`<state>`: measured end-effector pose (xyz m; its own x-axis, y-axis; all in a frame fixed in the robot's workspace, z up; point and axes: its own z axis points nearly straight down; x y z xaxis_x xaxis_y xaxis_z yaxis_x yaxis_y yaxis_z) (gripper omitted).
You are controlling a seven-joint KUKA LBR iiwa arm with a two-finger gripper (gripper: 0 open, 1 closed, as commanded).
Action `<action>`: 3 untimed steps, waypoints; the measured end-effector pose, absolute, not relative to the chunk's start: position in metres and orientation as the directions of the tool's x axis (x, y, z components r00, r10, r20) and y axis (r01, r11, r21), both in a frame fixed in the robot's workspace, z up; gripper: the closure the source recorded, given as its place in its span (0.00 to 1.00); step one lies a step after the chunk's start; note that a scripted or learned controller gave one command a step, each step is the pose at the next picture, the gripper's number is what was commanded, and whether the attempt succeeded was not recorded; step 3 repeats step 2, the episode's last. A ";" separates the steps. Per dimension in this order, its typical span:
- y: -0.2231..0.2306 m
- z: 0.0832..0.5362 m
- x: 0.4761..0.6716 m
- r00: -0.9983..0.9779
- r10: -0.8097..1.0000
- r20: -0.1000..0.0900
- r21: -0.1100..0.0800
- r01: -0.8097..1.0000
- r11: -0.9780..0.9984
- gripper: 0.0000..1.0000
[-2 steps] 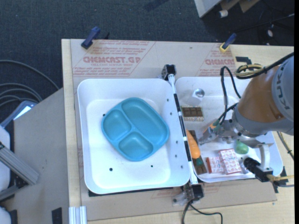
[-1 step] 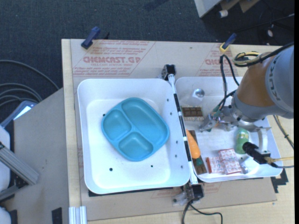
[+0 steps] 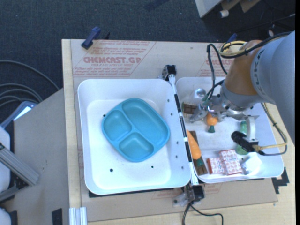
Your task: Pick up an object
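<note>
The brown tabletop (image 3: 117,60) is carrying two white bins side by side, and red print on its far part is reading "CHEMCAST GP". The grey arm (image 3: 267,64) is reaching in from the right over the right bin (image 3: 221,142). The left bin (image 3: 89,125) is holding a blue three-part plate (image 3: 136,129) and is lying well apart from the tool.

In the right bin, a red-and-white patterned box (image 3: 226,162) is lying near the front, with a white lump (image 3: 251,164) just to its right and a dark bar (image 3: 200,167) to its left. An orange carrot (image 3: 193,145) is lying along the left wall, and a brown block (image 3: 189,108) is sitting farther back. A green piece (image 3: 243,125) is lying to the right.

The tool (image 3: 210,112) is hanging low in the bin's far left part, crowded by the block and the carrot. A small round orange piece (image 3: 212,120), with green below it, is showing right at the tool's tip. Whether the tool is open or gripping it cannot be told.
</note>
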<state>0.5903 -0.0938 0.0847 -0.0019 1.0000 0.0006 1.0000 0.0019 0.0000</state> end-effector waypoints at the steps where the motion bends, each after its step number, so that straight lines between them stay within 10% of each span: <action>1: -0.094 0.095 0.590 -0.002 1.000 -0.001 0.000 1.000 0.002 1.00; 3: -0.016 0.185 0.579 -0.001 1.000 0.001 0.000 1.000 0.001 1.00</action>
